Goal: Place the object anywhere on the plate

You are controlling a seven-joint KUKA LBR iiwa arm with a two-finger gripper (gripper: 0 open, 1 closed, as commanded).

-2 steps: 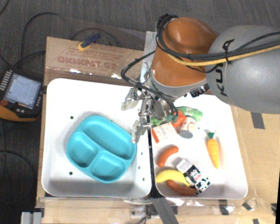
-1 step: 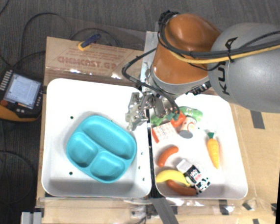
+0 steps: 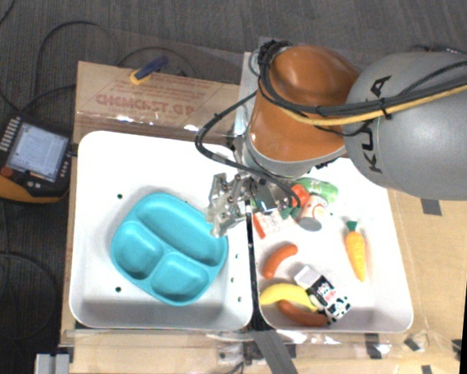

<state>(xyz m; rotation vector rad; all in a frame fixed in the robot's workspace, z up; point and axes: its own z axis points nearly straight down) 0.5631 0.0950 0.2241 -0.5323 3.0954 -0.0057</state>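
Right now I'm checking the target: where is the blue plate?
In the camera view, the blue plate lies in the left white bin, toward its right side near the divider, just below-left of the gripper.

Arm cut off by top and right edges; its bulk hides the back of the right bin and part of the divider between bins. Gripper blurred, finger state unclear; can't tell if anything sits between them. It overlaps the teal plate at its upper right rim, touching or above not clear. Small items under the wrist, red, green and white, partly hidden, identity unclear. Black-and-white toy too small to name. Handheld screen text unreadable. Cardboard print faded, illegible.
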